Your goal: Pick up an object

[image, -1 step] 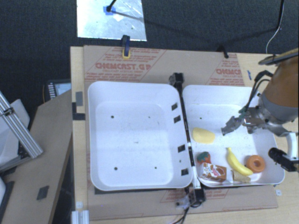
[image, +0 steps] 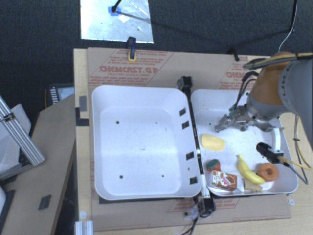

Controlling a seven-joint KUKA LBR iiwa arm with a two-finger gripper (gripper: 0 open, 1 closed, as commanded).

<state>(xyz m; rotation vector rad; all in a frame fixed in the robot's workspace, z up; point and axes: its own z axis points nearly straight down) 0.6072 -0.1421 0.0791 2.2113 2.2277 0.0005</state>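
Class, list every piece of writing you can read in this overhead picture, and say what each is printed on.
"CHEMCAST GP": red print on the brown protective sheet behind the left bin.
More red print on the same sheet near the right bin: cut off, unreadable.
Small red and white packet in the right bin: print too small to read.

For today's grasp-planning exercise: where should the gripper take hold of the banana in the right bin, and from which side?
Grip the banana across its middle, coming from above. It lies flat and curved, narrow enough to span. An orange ring crowds its lower end, so mid-body seems safest.
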